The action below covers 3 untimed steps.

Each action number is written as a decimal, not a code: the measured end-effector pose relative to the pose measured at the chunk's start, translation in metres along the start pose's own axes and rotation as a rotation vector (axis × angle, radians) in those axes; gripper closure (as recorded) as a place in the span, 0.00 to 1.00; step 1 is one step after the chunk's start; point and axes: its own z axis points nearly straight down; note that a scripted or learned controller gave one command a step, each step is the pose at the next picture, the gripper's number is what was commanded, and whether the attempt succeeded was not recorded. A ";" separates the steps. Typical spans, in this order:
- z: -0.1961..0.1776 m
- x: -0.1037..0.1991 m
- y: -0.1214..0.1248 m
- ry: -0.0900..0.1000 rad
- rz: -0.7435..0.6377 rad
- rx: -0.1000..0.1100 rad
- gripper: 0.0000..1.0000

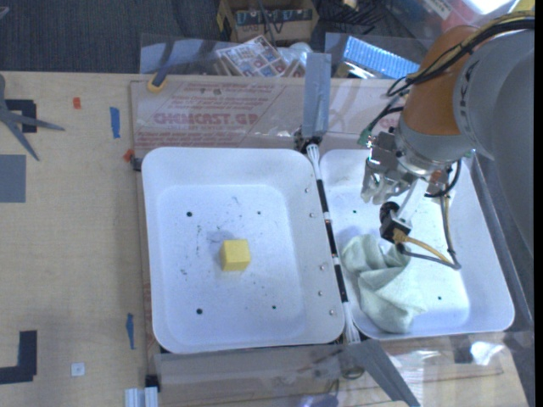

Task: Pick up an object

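A small yellow cube (pixel 236 254) lies near the middle of the left bin (pixel 170 185). A crumpled pale green cloth (pixel 386 282) rests at the front of the right bin (pixel 484 261). My gripper (pixel 382 205) hangs over the back half of the right bin, just above and behind the cloth's top edge. Its fingers stand open and hold nothing. The grey arm with its orange band (pixel 445 58) reaches in from the upper right.
A raised divider (pixel 327 219) runs between the two bins. A yellow cable (pixel 424 251) trails from the gripper across the right bin. Cardboard and clutter (pixel 221 113) lie behind the bins, and a wooden bench top (pixel 68 227) lies to the left.
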 end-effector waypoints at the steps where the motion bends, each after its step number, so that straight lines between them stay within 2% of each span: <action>1: -0.037 0.122 -0.068 0.000 0.227 0.002 1.00; 2: 0.001 0.126 -0.045 -0.001 0.542 0.001 1.00; 3: -0.037 0.128 -0.102 -0.002 0.365 0.005 1.00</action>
